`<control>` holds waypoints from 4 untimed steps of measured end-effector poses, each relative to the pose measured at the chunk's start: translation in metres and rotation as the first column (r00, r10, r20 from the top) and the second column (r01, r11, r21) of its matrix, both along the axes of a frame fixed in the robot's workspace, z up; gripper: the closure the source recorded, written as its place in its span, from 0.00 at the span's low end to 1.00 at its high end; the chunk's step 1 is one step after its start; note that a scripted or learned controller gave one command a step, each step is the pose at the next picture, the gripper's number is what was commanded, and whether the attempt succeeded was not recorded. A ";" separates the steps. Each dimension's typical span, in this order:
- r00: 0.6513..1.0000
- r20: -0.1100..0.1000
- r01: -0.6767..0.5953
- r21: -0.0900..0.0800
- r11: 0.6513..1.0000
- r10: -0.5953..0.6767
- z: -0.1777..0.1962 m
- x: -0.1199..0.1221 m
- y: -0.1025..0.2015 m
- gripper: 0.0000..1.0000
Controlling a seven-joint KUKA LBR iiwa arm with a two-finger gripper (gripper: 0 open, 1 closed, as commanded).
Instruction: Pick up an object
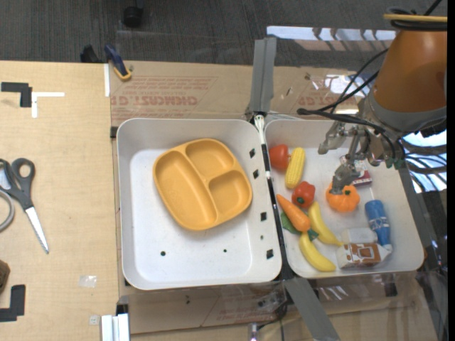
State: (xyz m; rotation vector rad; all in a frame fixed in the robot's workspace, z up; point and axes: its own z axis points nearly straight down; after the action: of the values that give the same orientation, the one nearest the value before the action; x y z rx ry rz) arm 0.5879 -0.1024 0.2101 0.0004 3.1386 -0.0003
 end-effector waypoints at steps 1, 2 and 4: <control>0.999 0.001 -0.051 0.000 0.999 0.051 -0.117 -0.011 0.008 0.00; 0.976 0.003 -0.218 -0.002 0.976 0.218 -0.115 0.051 -0.078 0.00; 0.961 0.006 -0.275 -0.003 0.961 0.275 -0.106 -0.017 -0.114 1.00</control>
State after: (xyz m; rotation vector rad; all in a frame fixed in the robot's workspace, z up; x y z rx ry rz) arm 0.5709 -0.2164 0.1038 -0.4351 3.1018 -0.0028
